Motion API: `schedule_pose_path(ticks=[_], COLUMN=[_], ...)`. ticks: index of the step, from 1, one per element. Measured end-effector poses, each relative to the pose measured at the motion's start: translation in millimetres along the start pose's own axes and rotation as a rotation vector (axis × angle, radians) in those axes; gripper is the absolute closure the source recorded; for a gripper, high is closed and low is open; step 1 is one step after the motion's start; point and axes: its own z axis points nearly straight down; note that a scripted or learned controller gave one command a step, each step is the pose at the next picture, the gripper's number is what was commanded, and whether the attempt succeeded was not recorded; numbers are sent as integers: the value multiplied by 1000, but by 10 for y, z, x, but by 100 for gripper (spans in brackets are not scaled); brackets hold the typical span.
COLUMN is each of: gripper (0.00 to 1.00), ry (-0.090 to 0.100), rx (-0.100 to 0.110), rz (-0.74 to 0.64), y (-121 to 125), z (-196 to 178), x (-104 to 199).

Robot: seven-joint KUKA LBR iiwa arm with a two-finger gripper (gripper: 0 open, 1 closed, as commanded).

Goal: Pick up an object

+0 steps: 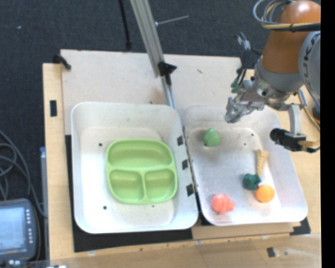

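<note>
Nearest the lens, a bare aluminium mast (148,29) is slanting up from between the two bins and crossing the top of the frame. Below it, a shallow white left bin (86,149) is holding a light green three-compartment plastic tray (140,170), which is lying flat and taking up the bin's middle.

A shallow white right bin (285,200) is carrying the loose pieces. A small round green toy (211,137) is sitting near the bin's far left corner. A pink lumpy toy (223,203) is lying toward the near edge, a dark green leafy piece (250,181) is resting just beside an orange ball (264,193), and a tan waffle-cone shape (261,160) is lying just beyond them with its long axis running roughly toward and away from the camera.

The grey two-finger gripper (234,111) is hanging over the far edge of the right bin, pointing down and to the left. Whether its fingers are parted or pressed together I cannot tell at this angle; nothing is showing between them.

The likeliest target seems to be the round green toy, since it is lying just nearer the camera and slightly left of the gripper, well apart from the other pieces. Being round, it is offering no preferred grasp axis, so the coming move would be turning mainly on a short shift toward the camera and a descent.
</note>
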Motion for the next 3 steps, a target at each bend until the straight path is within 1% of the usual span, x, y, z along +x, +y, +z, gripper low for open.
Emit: schedule_pose_path(ticks=[1,2,3], gripper=[100,100,100], ry=[0,0,0], rx=[2,4,-2], rz=[0,1,1], y=[114,146,261], z=[98,209,187], x=[565,1041,1504])
